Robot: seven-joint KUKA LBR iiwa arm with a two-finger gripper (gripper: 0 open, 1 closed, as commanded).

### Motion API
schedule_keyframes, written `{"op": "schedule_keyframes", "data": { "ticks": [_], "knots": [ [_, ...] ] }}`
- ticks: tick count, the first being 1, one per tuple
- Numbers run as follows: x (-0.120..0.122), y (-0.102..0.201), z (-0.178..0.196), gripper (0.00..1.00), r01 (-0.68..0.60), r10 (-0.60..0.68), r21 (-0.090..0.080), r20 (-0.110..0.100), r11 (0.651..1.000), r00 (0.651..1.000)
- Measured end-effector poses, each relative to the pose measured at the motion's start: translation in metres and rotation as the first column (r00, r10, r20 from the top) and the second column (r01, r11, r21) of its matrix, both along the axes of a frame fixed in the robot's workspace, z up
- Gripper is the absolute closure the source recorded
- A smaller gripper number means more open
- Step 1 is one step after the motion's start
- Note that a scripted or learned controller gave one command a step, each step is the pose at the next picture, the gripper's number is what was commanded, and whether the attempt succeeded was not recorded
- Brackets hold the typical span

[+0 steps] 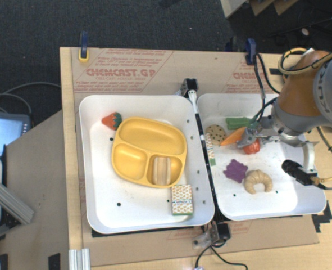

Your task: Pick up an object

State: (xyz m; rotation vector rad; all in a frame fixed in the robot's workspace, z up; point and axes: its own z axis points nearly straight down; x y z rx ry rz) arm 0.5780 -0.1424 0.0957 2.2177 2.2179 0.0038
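One small red, rounded object [252,147] sat at the gripper [249,140] beside an orange carrot [233,136]; finger state unclear

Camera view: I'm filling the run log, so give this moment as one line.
arm: over right bin | hand: low by red toy and carrot | grip: unclear | left bin: yellow tray

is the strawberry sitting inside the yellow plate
No, the strawberry lies on the left bin floor just beyond the yellow plate's upper-left rim.
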Motion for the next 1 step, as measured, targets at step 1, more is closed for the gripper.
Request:
{"op": "schedule_keyframes", "data": {
  "ticks": [1],
  "knots": [
    [-0.0177, 0.0737, 0.0949, 1.0, -0.008, 0.008, 0.004, 0.003, 1.0, 1.0]
  ]
}}
